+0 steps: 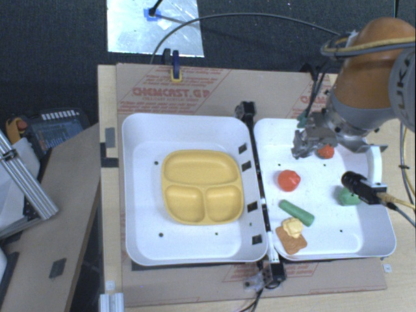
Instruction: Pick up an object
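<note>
My gripper (307, 145) hangs low over the back of the right bin (325, 239), pointing down. A small orange-red piece (325, 152) lies just to its right, partly behind the gripper body. A red tomato-like ball (289, 180) sits a little in front of the gripper. Further forward lie a green pickle-shaped stick (297, 212) and a yellow and orange food toy (292, 233). A green piece (348, 197) peeks out at the bin's right side. Nothing shows between the fingers.
The left bin (140, 239) holds a yellow three-compartment plate (201, 186). A black clip divider (255, 174) runs between the two bins. Cardboard lies under both bins, and a cable arcs over the back.
</note>
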`<action>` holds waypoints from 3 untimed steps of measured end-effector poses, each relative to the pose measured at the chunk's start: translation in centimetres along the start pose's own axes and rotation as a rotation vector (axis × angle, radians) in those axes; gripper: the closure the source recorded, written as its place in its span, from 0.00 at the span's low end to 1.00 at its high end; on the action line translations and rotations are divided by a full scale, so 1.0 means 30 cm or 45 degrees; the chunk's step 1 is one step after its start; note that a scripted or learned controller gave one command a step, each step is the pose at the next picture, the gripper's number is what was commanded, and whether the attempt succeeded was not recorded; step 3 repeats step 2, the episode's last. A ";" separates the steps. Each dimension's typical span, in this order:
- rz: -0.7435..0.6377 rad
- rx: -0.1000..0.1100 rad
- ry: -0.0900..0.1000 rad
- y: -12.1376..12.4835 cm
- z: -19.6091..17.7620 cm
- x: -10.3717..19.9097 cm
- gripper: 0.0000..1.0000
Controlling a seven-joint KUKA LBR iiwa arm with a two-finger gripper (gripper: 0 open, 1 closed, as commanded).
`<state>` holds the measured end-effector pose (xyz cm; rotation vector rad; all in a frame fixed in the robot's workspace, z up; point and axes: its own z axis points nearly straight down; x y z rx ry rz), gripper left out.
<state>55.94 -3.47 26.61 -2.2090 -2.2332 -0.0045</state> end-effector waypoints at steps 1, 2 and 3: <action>0.001 0.003 0.000 -0.004 0.077 0.171 1.00; 0.002 0.003 -0.001 0.007 0.141 0.354 1.00; 0.002 0.003 -0.001 0.007 0.141 0.354 1.00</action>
